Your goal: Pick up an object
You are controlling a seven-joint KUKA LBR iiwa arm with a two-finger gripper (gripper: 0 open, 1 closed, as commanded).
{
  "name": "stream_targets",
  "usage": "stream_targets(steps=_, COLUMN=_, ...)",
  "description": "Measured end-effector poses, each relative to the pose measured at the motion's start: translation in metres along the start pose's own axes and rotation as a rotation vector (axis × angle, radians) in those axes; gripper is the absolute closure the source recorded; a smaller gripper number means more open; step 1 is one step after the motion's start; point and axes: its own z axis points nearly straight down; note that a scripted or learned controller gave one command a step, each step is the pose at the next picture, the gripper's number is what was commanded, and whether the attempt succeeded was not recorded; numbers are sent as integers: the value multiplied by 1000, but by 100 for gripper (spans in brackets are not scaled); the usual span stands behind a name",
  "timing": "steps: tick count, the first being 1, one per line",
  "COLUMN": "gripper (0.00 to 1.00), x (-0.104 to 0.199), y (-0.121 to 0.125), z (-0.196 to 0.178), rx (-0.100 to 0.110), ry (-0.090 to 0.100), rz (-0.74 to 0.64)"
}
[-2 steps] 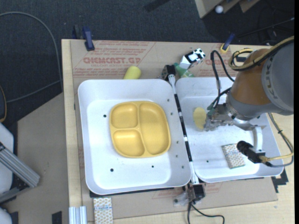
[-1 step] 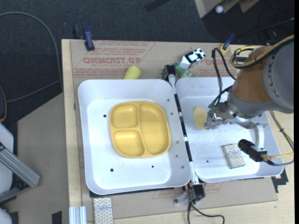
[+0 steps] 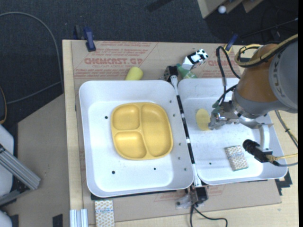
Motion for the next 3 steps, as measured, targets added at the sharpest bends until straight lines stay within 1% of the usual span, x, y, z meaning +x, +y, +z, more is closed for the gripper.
stream_targets(steps=1, gripper=0, x=0, y=0, z=0, rx=0, ry=0, rz=0)
stream_targets(steps=2, gripper=0, x=-9, y=38, z=36, rx=0, ry=-1, rz=-2)
stream_targets(steps=3, gripper=0, x=5, y=32, z=36, rx=4, ry=0, rz=-2)
